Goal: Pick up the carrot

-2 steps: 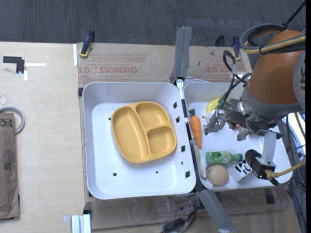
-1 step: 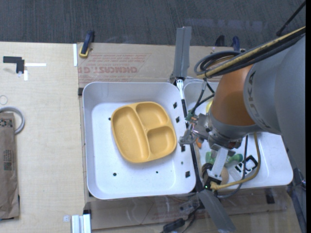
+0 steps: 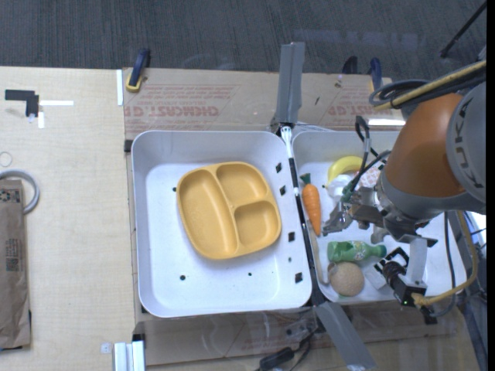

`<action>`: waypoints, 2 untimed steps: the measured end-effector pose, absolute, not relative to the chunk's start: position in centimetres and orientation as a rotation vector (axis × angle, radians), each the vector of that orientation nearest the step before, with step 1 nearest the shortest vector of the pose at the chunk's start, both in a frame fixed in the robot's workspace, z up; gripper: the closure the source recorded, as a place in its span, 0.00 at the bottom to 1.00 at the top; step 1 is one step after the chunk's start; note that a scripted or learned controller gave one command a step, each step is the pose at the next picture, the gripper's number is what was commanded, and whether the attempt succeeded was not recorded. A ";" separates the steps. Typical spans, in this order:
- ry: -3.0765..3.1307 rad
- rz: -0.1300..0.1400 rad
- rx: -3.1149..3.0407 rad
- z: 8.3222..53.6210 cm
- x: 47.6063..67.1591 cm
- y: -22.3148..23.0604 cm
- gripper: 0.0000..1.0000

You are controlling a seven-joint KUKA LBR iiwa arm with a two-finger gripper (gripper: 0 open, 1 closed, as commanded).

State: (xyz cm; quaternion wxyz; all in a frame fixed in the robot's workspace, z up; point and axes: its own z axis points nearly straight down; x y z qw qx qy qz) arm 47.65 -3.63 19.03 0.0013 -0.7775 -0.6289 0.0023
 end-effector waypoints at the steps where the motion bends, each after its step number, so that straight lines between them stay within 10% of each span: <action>1: -2.054 0.007 -2.373 19.0 47.7 -4.5 0.00; 2: -2.187 0.008 -2.250 19.0 47.7 -1.8 0.00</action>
